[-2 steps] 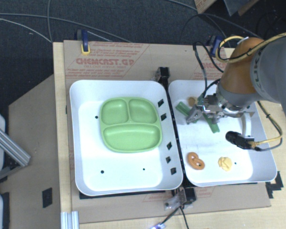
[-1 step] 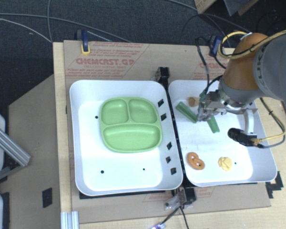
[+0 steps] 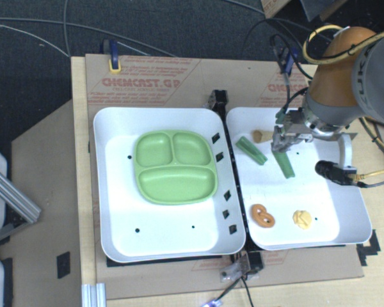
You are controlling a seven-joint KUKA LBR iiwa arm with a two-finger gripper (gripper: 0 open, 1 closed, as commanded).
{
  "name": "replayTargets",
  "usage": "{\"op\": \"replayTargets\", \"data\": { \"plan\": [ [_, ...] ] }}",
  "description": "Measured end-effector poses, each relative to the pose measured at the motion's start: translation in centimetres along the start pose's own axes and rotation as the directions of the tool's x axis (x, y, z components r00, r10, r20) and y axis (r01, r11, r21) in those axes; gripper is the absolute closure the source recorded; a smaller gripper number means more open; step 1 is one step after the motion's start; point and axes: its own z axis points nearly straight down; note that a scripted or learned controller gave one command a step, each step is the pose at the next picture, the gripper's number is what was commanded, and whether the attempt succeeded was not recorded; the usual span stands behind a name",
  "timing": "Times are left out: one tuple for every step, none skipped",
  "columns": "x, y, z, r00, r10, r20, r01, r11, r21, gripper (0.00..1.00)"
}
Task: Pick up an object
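Two shallow white bins sit side by side on a brown board, their inner rims meeting along a dark strip with black clips. The left bin [image 3: 115,190] holds a green divided plate [image 3: 175,166] set toward its far half, leaving bare white floor along the near edge and both sides. The right bin [image 3: 345,216] carries small items spread well apart: a green stick [image 3: 251,150] lying near the far left corner, a second green stick [image 3: 285,164] just beside it toward the middle, a small brown nugget [image 3: 258,135] near the far rim, a pretzel-shaped piece [image 3: 263,215] and a pale yellow lump [image 3: 302,219] near the front rim. Open floor lies between the sticks and those two front pieces.

The gripper [image 3: 283,142] hangs over the upper end of the second green stick; whether its fingers are spread or pressed together cannot be told from this angle.

Red print on the board beyond the left bin reads roughly "CHEMCAST GP"; the smaller lines under it are too fine to read.
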Motion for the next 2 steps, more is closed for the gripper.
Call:
{"op": "replayTargets", "data": {
  "plan": [
    [0.0,0.2,-4.9,1.0,0.0,0.0,0.0,1.0,-0.001,1.0],
    [5.1,1.8,-4.7,1.0,-0.004,-0.001,0.004,1.0,0.002,1.0]
  ]
}}
